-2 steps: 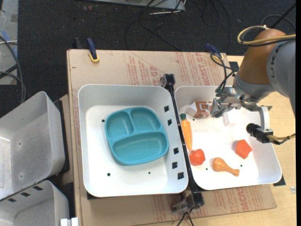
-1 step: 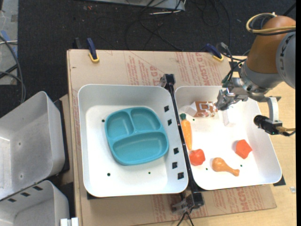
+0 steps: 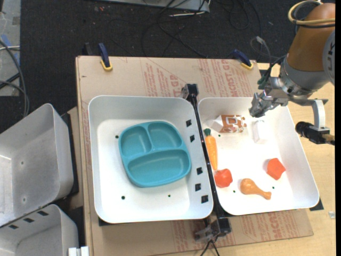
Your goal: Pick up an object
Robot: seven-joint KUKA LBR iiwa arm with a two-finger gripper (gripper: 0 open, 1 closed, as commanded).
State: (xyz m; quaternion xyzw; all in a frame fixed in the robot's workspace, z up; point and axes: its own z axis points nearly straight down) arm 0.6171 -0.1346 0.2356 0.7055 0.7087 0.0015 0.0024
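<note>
You see gripper [image 3: 259, 109] over right bin [image 3: 298, 143] | jaw state: cannot tell | carton [image 3: 233, 123] just beside, likely target | nothing visibly gripped.

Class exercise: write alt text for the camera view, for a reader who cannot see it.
A robot gripper hovers over the right white bin, which holds a toy carrot, a drumstick, two red pieces and a small carton. The left bin holds a teal divided plate.

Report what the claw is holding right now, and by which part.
Nothing can be seen held. The claw hangs over the far side of the right bin, apart from the small carton and the other items lying in it.
</note>
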